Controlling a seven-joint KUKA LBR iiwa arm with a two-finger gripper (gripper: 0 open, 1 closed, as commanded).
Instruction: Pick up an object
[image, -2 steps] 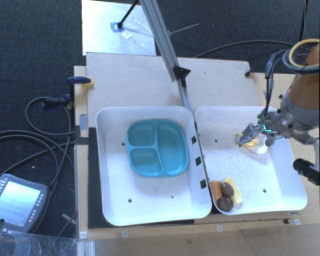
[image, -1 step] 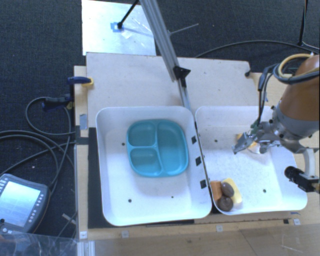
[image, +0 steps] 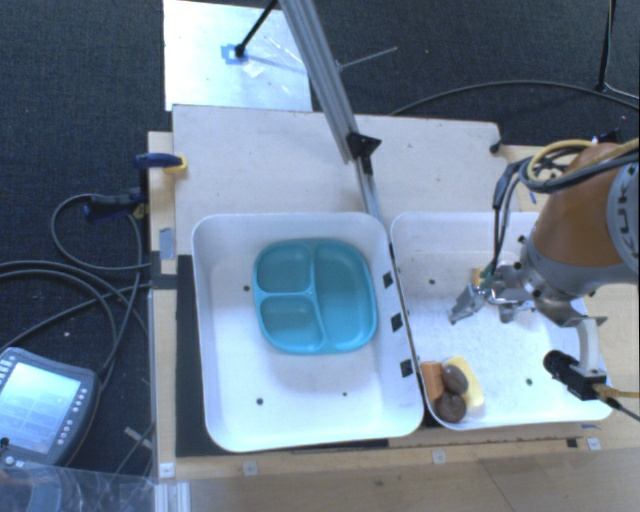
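Observation:
My gripper (image: 465, 303) hangs over the middle of the right bin (image: 445, 240), pointing left, with the orange-banded arm (image: 585, 225) behind it on the right. Nothing shows in the gripper. In the bin's front left corner lies a small cluster: an orange piece (image: 431, 378), a brown rounded piece (image: 455, 377), a second brown piece (image: 450, 406) and a yellow piece (image: 472, 388) under them. The cluster sits below and slightly left of the gripper, apart from it.
A teal divided plate (image: 313, 295) lies in the left bin (image: 225, 340). A slanted metal pole (image: 330, 85) crosses from the top to the wall between the bins. Cables and a handheld pendant (image: 40, 400) lie on the floor at left.

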